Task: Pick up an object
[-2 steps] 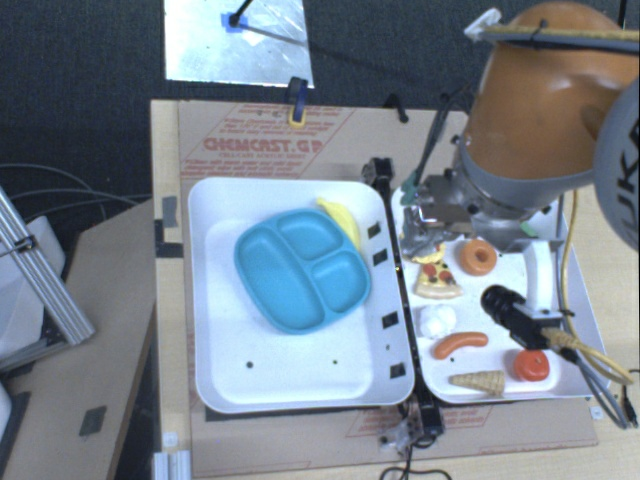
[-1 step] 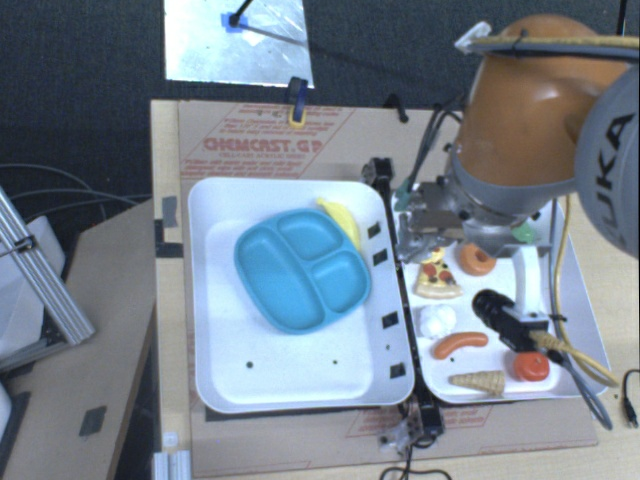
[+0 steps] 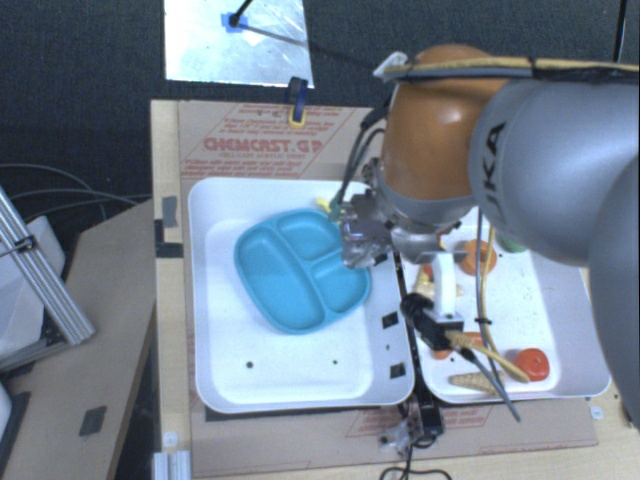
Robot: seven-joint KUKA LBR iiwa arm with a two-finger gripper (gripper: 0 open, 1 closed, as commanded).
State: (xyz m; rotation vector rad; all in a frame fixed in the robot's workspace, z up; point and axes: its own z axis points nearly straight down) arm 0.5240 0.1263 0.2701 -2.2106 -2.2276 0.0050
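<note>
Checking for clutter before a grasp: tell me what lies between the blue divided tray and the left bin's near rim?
Bare white bin floor separates the blue divided tray from that rim, seen in the camera view.

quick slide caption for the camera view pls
Grey KUKA arm's gripper poised at the right edge of a blue sectioned plastic plate in the left white bin; small items fill the right white bin.

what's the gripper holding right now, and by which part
It cannot be told. The gripper is low at the right edge of the blue tray in the left bin, but the arm's wrist hides whether it grips anything.
</note>
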